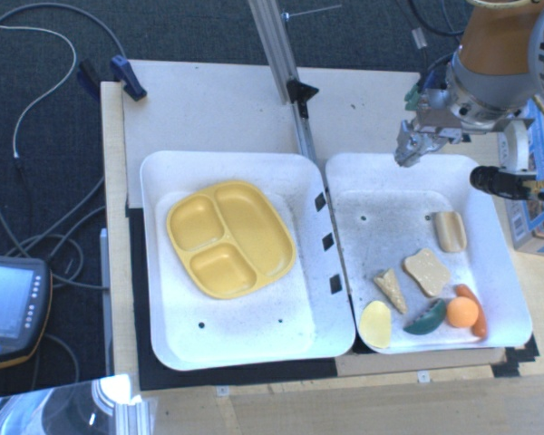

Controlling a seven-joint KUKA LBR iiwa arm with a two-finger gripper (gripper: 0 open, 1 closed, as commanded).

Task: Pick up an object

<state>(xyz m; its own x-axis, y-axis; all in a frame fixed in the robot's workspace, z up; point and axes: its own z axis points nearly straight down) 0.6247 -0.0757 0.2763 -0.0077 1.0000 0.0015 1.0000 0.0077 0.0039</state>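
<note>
The claw (410, 152) hung over the far rim of the right bin (499, 234); whether it was apart or together could not be told. The nearest candidate, a tan bread roll (450, 231), lay toward the bin's near side from it, long axis running far-to-near, with other food clustered beyond.

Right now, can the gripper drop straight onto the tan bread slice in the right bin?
Probably yes: the tan bread slice lies flat with free space around it, nothing overhead; the gripper hovers at the bin's far rim.
</note>
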